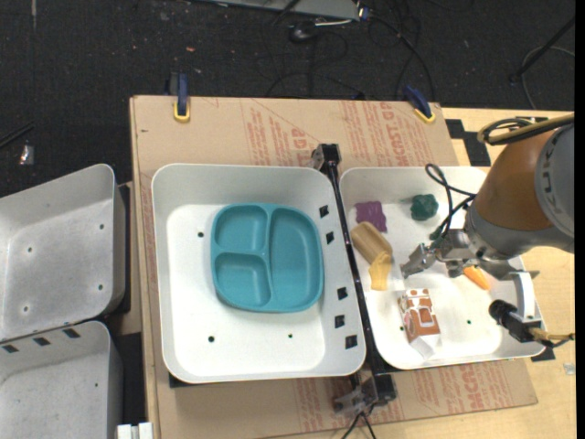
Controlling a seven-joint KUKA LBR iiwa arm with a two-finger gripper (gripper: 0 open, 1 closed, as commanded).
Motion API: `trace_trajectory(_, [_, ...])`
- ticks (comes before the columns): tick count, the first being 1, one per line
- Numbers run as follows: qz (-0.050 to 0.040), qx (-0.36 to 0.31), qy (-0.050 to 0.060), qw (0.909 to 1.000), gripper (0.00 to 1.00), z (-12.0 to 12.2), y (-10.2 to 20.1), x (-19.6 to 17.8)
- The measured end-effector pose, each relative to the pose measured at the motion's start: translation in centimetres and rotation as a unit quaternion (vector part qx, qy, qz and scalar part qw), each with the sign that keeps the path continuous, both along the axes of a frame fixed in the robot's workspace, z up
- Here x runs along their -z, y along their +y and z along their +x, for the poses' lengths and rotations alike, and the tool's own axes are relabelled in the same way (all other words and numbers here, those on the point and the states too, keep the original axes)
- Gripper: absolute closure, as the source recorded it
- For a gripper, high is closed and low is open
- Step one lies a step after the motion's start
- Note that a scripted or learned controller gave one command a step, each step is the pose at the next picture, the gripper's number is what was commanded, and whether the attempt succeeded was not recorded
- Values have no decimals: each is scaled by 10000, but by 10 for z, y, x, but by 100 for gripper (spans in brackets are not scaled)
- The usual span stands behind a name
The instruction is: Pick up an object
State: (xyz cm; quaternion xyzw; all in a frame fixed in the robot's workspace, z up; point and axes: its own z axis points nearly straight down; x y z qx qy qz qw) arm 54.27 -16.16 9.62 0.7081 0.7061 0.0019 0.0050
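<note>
In the right bin (462, 353), my gripper (422, 258) hangs low over the floor near the middle. A tan, loaf-like block (373, 248) lies just to its left. A white and orange box (421, 315) lies just in front of it. A small orange piece (476, 277) shows at the gripper's right side, partly hidden by the wrist. A purple block (370, 213) and a dark green lump (423, 207) lie toward the back of this bin. Nothing is visibly held.
The left bin (183, 337) holds a teal divided plate (268, 257). A black divider (345, 245) runs between the two bins. My grey and orange arm (526, 199) covers the right bin's right side. White panels (55, 245) lie left of the bench.
</note>
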Motion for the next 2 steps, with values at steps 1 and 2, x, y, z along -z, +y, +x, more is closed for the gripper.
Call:
trace_trajectory(1, [19, -5, 43, 10000, 100, -3, 2, -7])
trace_trajectory(2, [13, -24, 21, 10000, 100, 0, 2, -70])
